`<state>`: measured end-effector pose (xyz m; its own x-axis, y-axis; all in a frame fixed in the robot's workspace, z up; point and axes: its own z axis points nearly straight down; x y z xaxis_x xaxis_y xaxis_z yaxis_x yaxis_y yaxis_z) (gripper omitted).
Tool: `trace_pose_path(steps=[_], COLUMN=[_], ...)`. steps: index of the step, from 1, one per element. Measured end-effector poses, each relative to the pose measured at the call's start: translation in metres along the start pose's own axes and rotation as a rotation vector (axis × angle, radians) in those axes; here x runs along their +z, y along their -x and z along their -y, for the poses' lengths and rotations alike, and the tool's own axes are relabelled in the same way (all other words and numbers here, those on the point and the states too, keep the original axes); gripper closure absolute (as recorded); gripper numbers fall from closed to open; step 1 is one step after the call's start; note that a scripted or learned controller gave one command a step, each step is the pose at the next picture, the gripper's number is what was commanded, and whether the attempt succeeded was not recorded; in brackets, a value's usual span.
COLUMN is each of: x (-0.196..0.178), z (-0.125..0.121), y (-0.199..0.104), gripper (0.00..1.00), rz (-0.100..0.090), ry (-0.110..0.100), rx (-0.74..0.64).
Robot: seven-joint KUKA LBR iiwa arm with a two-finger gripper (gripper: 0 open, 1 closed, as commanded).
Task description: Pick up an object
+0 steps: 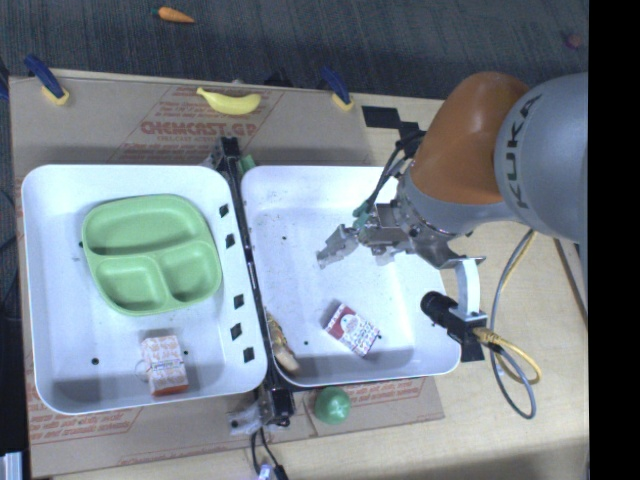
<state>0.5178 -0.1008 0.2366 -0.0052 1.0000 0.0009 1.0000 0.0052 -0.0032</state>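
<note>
I read "KUKA" on the grey arm (545,158). Red print on the cardboard sheet (190,126) is partly legible only.

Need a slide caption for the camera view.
KUKA gripper hovers over right bin above red-and-white packet; green tray in left bin.

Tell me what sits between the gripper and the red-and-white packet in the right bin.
Nothing visible. The gripper hangs over bare floor of the right bin, and the red-and-white packet lies below it in the picture, apart from other items.

A yellow banana (229,99) and green ball (332,404) lie outside the bins.
</note>
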Motion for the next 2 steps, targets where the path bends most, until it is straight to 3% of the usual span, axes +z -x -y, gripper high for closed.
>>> trace_pose_path(steps=[1,2], x=[0.014,0.039], z=[-0.059,-0.034], y=[0.057,0.1], gripper=[0.0,0.0], rz=[0.001,0.002], ry=[0.001,-0.001], rx=[0.002,0.0])
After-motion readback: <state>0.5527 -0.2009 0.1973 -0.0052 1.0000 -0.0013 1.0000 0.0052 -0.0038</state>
